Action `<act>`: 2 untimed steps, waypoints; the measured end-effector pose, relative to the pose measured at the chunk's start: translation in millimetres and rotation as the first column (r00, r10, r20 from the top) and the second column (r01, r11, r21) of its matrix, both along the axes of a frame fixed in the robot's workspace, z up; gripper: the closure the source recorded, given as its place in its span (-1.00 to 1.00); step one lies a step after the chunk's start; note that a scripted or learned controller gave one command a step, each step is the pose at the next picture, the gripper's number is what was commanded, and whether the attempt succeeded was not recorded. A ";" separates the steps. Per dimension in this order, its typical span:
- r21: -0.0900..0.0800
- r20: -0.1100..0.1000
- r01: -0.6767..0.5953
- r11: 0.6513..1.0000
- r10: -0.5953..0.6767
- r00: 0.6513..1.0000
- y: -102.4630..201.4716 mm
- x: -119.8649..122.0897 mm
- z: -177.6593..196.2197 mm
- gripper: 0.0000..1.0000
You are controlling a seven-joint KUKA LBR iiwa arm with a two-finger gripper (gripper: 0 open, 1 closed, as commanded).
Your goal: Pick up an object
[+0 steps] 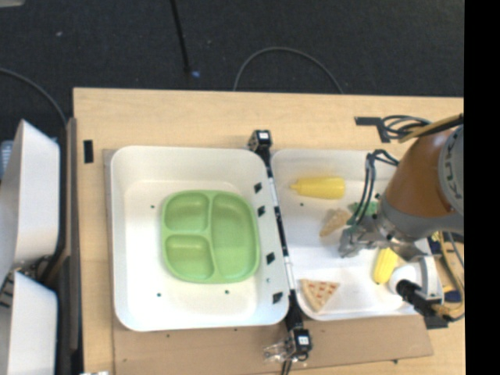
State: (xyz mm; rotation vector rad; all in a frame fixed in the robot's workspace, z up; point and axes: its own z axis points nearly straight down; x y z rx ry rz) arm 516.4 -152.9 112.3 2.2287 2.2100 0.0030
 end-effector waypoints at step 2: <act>-0.003 0.005 -0.010 1.000 0.010 1.000 -6.9 5.4 104.7 1.00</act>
